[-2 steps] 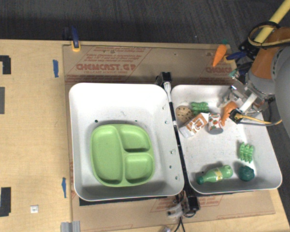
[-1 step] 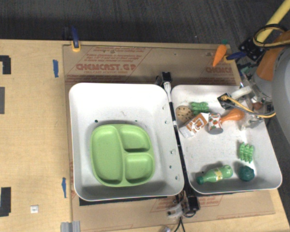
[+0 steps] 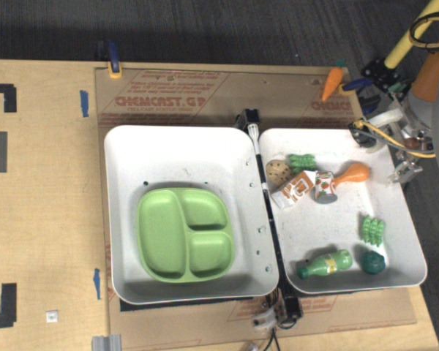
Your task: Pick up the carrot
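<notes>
A small orange carrot [image 3: 353,172] lies at two o'clock in the right bin [image 3: 413,229], probably light, smooth plastic; best pinched mid-body. I cannot tell the gripper [image 3: 404,163] state.

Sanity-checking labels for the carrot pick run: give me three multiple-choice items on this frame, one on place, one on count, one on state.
1. Where does the orange toy carrot lie?
A. in the left white bin
B. in the right white bin, near its upper right
C. on the cardboard outside both bins

2. How many compartments has the green plastic divided plate?
A. two
B. three
C. five

3. How does the green toy bottle lie?
A. on its side on the bin floor
B. upright on its base
C. lifted by the claw

Answers:
1 B, the carrot rests on that bin's floor beside the small red and white can.
2 B, one long section at left and two smaller ones at right.
3 A, its length runs along the floor near the bin's lower edge.
</notes>
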You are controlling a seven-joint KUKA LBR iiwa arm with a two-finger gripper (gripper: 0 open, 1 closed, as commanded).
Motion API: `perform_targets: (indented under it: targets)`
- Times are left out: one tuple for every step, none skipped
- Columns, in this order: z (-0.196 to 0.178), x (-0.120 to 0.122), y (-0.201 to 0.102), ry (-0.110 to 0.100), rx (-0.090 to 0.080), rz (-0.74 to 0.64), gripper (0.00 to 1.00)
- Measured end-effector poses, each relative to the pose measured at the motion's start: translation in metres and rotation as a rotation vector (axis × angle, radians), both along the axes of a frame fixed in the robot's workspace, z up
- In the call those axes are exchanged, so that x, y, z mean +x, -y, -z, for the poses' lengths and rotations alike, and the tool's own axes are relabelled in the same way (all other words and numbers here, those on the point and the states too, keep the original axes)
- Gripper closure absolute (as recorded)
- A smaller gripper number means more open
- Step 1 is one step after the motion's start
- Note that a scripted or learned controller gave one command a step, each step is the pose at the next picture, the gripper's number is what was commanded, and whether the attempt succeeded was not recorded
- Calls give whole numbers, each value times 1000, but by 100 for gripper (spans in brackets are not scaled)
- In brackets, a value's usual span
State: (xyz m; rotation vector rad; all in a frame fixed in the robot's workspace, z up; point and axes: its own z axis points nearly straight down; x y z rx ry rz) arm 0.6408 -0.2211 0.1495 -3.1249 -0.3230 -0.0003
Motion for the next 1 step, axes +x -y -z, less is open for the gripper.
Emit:
perform_targets:
  targets:
    - [61,16,-7,-16,27,-19,0]
